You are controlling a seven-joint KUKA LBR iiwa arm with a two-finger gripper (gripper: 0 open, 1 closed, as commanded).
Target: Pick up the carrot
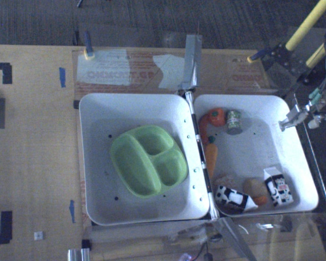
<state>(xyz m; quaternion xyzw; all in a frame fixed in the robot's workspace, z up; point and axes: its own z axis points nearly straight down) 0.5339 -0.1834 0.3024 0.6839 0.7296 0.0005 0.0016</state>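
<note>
The carrot (211, 157) is an orange tapered piece with a small green top. It lies lengthwise against the left wall of the right bin (271, 145), pointing toward the front. The gripper (294, 118) hangs over the right rim of that bin, well to the right of the carrot and a little farther back. Nothing shows in its grasp, and it is too small and blurred to read its state. The arm behind it is mostly cut off at the view's right side.
An orange pumpkin-like toy (218, 116), a red curved piece (203, 127) and a small can (234, 122) sit just behind the carrot. Two cow-patterned cartons (277, 188) (233, 198) and a brown lump (255, 187) lie at the front. The left bin (92, 162) holds a green divided plate (148, 160).
</note>
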